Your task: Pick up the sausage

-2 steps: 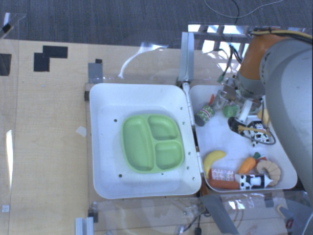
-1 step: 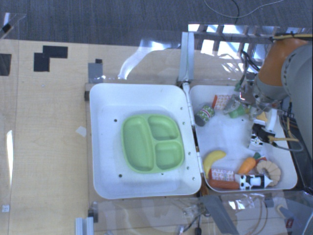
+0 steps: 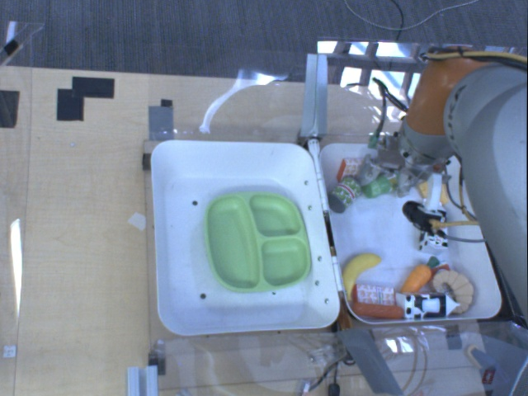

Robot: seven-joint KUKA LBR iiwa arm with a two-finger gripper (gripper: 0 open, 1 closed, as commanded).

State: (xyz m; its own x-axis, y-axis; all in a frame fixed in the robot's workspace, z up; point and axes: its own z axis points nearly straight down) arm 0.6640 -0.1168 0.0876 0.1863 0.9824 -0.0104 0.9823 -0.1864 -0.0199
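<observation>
The sausage [image 3: 373, 311] is a red-orange tube lying along the front wall of the right bin [image 3: 388, 221]. A small patterned box [image 3: 376, 294] rests against its far side. My gripper [image 3: 384, 166] hangs at the back of the same bin, below the arm's orange band [image 3: 431, 97]. It is just above a small can [image 3: 346, 192] and a green item [image 3: 379, 186], well away from the sausage and with nothing visibly held.
The right bin also holds a banana [image 3: 361, 267], a carrot [image 3: 417, 277], a tan pastry [image 3: 456, 286] and two black-and-white toys [image 3: 429, 306] [image 3: 430, 236]. In the left bin [image 3: 173, 221] sits a green divided plate [image 3: 256, 240]. The grey arm covers the right bin's right side.
</observation>
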